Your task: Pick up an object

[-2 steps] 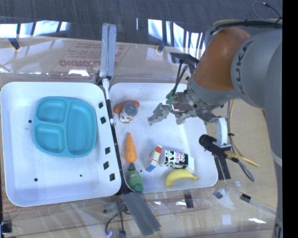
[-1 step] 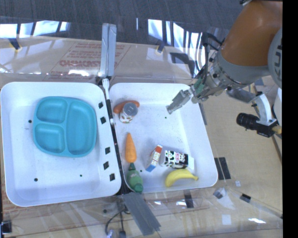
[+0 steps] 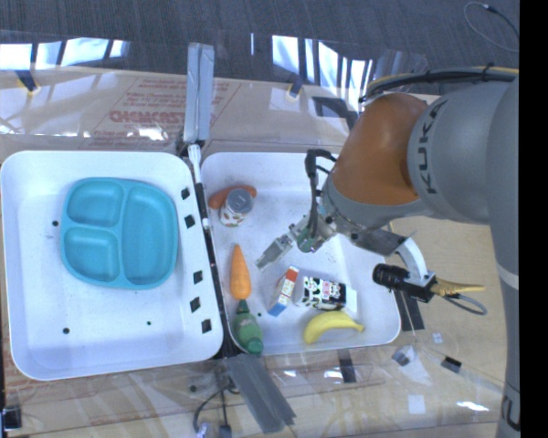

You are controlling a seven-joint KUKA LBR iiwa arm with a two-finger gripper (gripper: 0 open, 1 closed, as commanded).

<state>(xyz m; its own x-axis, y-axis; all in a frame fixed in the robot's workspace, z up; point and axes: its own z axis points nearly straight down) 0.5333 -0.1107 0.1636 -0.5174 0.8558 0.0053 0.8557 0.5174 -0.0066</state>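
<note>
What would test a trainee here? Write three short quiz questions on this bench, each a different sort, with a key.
1. True or false: the blue tray lies in the same bin as the banana.
2. Which lies nearest the gripper? A carrot B banana C green bottle
3. Fill in: the milk carton lies just above the ____.

Key: 1 false; 2 A; 3 banana.

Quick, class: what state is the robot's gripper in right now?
Gripper: open, holding nothing, hovering above the right bin floor just above the milk carton.
</note>
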